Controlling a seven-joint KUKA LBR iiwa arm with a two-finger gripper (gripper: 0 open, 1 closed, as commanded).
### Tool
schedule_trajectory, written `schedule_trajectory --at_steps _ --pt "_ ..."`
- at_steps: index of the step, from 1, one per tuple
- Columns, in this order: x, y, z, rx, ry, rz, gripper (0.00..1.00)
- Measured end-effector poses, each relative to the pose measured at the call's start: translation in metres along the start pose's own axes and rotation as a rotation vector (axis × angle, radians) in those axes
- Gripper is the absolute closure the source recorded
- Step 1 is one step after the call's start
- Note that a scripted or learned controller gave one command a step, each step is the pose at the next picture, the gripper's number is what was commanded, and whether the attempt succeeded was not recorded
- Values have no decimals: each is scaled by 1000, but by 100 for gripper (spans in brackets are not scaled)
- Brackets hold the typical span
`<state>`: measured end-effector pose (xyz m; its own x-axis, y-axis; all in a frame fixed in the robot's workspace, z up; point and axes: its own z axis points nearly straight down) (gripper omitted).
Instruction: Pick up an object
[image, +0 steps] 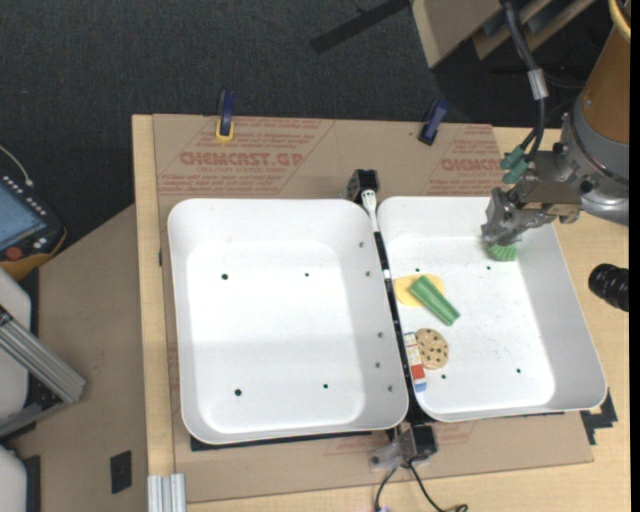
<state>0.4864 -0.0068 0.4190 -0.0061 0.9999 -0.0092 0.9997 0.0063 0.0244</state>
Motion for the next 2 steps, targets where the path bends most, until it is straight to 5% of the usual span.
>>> schedule_trajectory --at_steps 1,2 --pt "31 20 51 31 10 4 100" --pt "29 21 37 23 9 5 100"
